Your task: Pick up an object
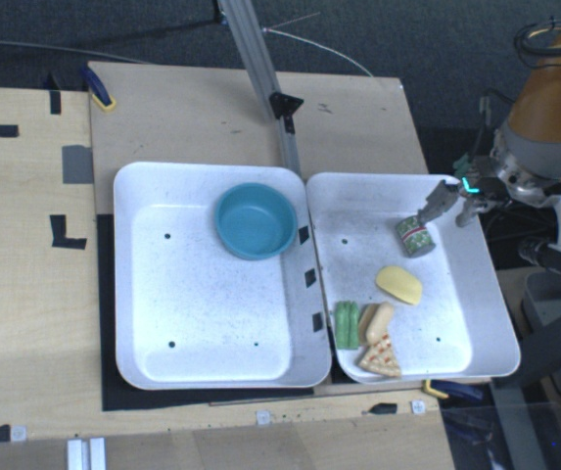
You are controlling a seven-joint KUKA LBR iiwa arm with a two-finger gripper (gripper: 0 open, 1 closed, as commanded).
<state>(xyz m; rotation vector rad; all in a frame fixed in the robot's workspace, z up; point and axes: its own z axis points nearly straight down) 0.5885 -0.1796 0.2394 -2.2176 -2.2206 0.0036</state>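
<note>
My gripper (453,207) hangs over the upper right part of the right bin (481,292), its two fingers spread open with nothing between them. Just below and left of the nearer finger (438,202) lies a small green and grey can-like object (415,235), apart from the finger. Lower in the same bin rest a yellow lemon-shaped piece (398,284), a green vegetable piece (346,324), a tan piece (379,320) and an orange wedge with a grid pattern (382,358).
The left bin (153,292) holds a blue bowl (255,220) near its upper right corner. A grey metal pole (256,57) slants down to the gap between the bins. The arm's orange band (542,106) stands at the right edge.
</note>
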